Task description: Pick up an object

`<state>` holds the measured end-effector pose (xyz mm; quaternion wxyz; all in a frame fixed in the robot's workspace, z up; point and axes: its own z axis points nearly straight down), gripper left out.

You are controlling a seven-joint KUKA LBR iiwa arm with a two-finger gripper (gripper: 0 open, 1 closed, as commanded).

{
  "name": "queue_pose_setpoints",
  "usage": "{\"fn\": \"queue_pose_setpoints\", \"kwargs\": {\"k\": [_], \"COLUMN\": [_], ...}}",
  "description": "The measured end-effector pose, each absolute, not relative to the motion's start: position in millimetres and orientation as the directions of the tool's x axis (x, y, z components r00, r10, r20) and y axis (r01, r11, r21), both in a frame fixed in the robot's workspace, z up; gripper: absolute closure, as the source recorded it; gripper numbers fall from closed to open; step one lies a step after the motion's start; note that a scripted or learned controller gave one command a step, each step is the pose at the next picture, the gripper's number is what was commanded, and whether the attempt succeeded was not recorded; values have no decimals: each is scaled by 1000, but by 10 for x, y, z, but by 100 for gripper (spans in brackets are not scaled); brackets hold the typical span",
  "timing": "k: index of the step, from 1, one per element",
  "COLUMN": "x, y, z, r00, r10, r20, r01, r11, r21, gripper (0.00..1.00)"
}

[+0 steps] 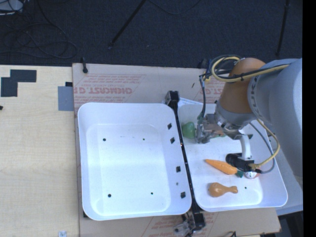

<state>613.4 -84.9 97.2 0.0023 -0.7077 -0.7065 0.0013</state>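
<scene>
so my end effector [203, 135] is down in the right bin [276, 191] with the green thing [188, 129] just off to its left by the divider, closest grab by far, though honestly I can't tell how it's set from this angle.

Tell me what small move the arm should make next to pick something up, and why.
Probably a short drop straight down. The gripper hangs in the right bin beside the green object, with nothing visibly held. The carrot and tan gourd-shaped toy lie farther away.
</scene>
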Motion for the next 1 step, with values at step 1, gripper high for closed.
{"fn": "queue_pose_setpoints", "kwargs": {"k": [1], "x": [6271], "y": [-747], "z": [1939], "r00": [-2], "r10": [1000], "r20": [0], "r01": [1000], "r11": [2], "r21": [7], "gripper": [100]}}
